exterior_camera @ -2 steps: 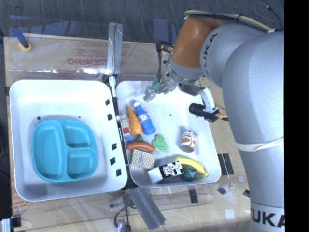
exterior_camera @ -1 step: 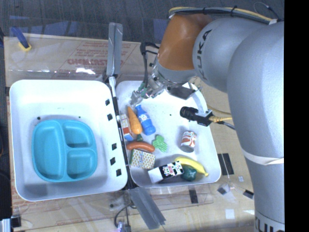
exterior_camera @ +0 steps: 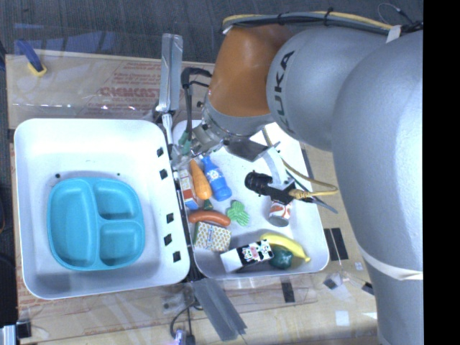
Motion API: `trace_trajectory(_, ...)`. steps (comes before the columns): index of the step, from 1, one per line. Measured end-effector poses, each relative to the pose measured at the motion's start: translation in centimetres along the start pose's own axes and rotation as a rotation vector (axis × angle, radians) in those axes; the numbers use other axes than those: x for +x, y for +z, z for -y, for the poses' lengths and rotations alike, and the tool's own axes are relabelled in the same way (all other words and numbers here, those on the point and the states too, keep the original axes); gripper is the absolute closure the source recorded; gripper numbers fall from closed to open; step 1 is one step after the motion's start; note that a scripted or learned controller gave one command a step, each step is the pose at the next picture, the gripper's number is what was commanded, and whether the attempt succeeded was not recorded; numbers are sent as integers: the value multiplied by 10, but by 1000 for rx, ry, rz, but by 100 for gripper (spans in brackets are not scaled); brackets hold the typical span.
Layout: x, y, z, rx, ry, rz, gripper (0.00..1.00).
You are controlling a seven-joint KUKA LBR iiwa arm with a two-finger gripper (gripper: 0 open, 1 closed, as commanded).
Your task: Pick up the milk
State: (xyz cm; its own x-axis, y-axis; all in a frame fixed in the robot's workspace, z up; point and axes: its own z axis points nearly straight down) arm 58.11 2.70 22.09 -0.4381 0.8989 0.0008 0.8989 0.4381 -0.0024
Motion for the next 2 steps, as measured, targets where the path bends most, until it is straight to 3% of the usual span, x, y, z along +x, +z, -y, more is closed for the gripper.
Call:
trace_trajectory(1, 63, 8, 14, 0, 28, 0, 100)
trace_trajectory(2, 108, 2, 53, 1, 48, 0, 100)
